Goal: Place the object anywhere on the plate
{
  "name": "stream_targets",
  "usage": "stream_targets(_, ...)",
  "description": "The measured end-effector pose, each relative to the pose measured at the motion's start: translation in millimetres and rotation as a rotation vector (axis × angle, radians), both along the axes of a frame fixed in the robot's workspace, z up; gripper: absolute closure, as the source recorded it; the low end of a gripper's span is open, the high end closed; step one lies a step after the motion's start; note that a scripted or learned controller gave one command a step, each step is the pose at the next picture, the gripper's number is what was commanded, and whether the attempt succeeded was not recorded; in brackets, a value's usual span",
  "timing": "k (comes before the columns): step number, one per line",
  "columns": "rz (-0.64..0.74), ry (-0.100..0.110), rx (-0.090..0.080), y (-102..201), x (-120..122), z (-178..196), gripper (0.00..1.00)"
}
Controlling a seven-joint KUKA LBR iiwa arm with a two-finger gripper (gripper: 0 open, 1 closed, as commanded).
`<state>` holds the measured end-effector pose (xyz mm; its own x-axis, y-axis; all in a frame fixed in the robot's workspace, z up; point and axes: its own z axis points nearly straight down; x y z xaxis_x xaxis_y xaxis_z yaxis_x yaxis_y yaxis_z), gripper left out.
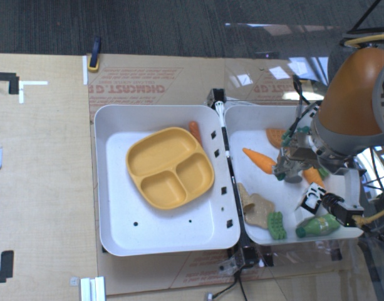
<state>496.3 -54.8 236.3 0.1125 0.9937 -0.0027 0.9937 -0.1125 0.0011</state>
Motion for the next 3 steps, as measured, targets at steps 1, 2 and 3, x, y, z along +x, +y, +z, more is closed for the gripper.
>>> stream_targets(1,0.47,-0.003,-0.002,-8.2,-5.9,18.2,1.0)
stream_targets(2,0.468,-0.003,-0.002,-8.2,-6.0,18.3,0.0)
stream_targets(3,0.468,-0.003,-0.002,-8.2,-6.0,18.3,0.0)
